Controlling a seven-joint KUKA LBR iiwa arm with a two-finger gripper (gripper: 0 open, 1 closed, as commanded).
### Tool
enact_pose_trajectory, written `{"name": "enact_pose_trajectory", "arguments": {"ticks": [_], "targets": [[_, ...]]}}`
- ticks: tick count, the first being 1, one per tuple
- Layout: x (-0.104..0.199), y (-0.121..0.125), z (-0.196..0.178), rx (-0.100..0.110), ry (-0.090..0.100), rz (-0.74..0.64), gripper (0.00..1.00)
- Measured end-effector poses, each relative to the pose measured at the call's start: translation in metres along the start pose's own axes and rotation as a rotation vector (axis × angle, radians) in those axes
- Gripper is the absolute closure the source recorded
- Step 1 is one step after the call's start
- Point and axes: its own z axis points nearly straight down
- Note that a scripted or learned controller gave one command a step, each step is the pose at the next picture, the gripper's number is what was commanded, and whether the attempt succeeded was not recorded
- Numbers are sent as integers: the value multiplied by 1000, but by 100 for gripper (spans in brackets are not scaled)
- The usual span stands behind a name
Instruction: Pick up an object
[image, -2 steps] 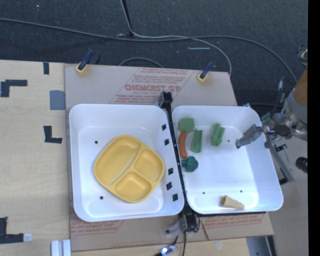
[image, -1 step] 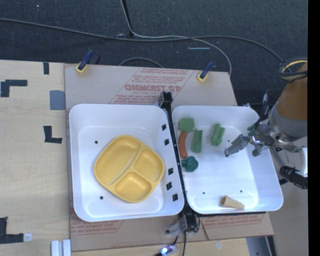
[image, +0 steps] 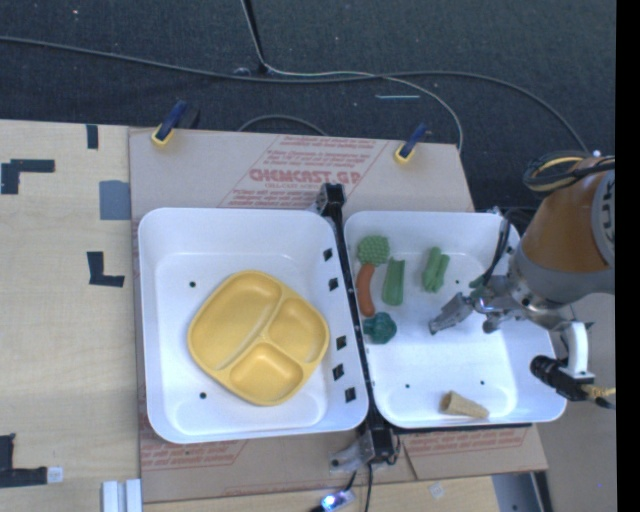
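The right bin (image: 520, 400) holds several toy foods. A green broccoli piece (image: 373, 248) lies at its upper left, with an orange carrot (image: 366, 289) and a green pickle (image: 393, 282) just below it. Another green piece (image: 435, 270) lies further right. A small dark green piece (image: 379, 326) sits by the left wall, and a tan wedge (image: 465, 405) rests near the front wall. My gripper (image: 447, 317) hangs low over the bin's middle right, below the green piece, and I see nothing in it.
The left bin (image: 165, 250) holds a yellow divided plate (image: 258, 335). A black divider (image: 345, 300) runs between the two bins. The arm's orange band (image: 565, 235) and wrist overhang the right bin's right wall. Cables cross the dark floor behind.
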Motion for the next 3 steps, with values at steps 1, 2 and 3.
{"name": "enact_pose_trajectory", "arguments": {"ticks": [1,2,3], "targets": [[1,-1,54,1,0,-1,0],[1,-1,42,-1,0,-1,100],[-7,5,-14,-8,-2,-1,100]]}}
